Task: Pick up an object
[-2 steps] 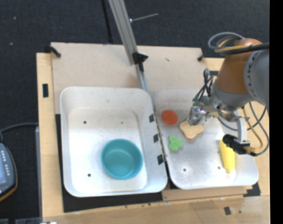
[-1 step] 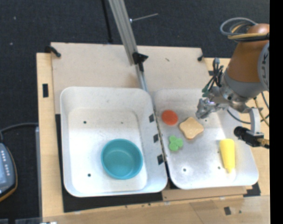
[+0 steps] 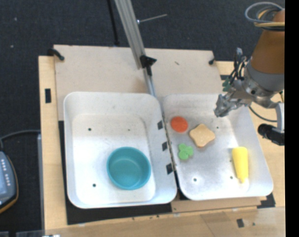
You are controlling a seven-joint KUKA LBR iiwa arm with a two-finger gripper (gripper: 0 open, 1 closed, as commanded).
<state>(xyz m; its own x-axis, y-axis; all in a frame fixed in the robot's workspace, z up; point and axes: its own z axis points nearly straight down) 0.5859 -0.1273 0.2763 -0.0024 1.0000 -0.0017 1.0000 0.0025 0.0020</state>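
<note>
- Bread slice (image 3: 202, 135), nearest pick, centre of right bin (image 3: 253, 132), down-left of gripper (image 3: 222, 107).
- Gripper state: cannot tell; nothing seen held.
- Risk: tomato (image 3: 179, 124) just beside bread, may get nudged; flat slice could slip.
- Right bin also: green piece (image 3: 185, 152), corn (image 3: 240, 164). Left bin (image 3: 90, 112): teal bowl (image 3: 129, 168).

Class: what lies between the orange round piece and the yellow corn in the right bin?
The tan bread slice, seen in the camera view.
</note>
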